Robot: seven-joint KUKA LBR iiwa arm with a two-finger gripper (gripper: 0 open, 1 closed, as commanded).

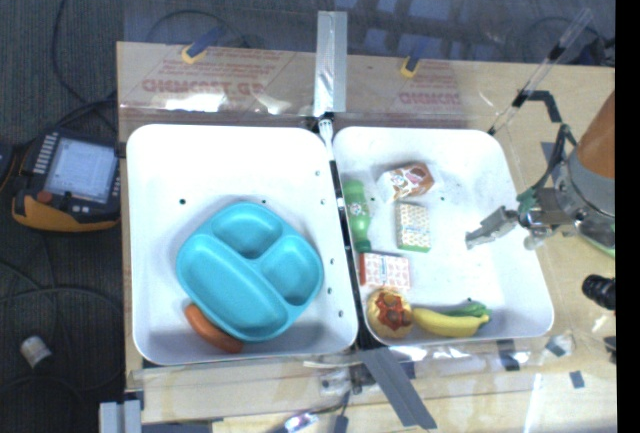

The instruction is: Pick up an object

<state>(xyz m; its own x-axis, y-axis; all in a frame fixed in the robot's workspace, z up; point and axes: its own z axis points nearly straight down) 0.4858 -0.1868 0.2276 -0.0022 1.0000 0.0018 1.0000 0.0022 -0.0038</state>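
Gripper (487,228) hangs over the right bin (500,161) near its right side, nothing in it from what I can see, can't tell how wide it's open; the banana (450,320) lies along the bin's front wall beside a red-yellow packet (389,309); blue divided plate (252,268) fills the left bin (160,161).

Grey arm (590,183) with orange band, black cable looped above, slim metallic jaws at its tip
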